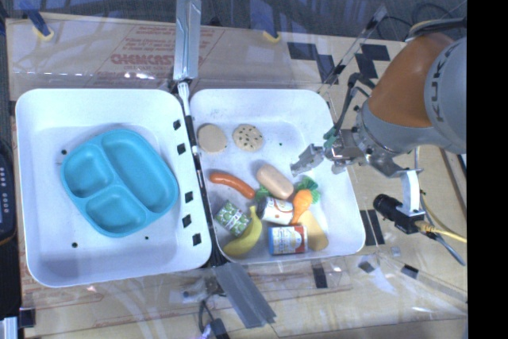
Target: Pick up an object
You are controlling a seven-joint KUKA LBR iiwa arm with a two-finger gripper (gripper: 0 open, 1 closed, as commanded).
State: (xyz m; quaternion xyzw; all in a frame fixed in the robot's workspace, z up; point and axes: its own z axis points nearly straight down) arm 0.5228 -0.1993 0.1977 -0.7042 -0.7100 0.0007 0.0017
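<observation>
The right bin (238,101) holds a heap of toy food. A round tan bun (212,138) and a chocolate-chip cookie (248,138) lie toward the back. Nearer the front are a red sausage (232,183), a tan bread roll (275,181), a carrot (302,201), a yellow banana (248,237), a green-labelled can (231,217) and a red-labelled can (286,239). My gripper (308,159) hangs over the bin's right side, just up and right of the bread roll, with nothing visible between its fingers.
The left bin (40,123) carries a blue divided tray (118,180). A metal divider bar (186,40) rises between the bins at the back. The arm's orange band (413,83) and cables (413,210) sit at the right.
</observation>
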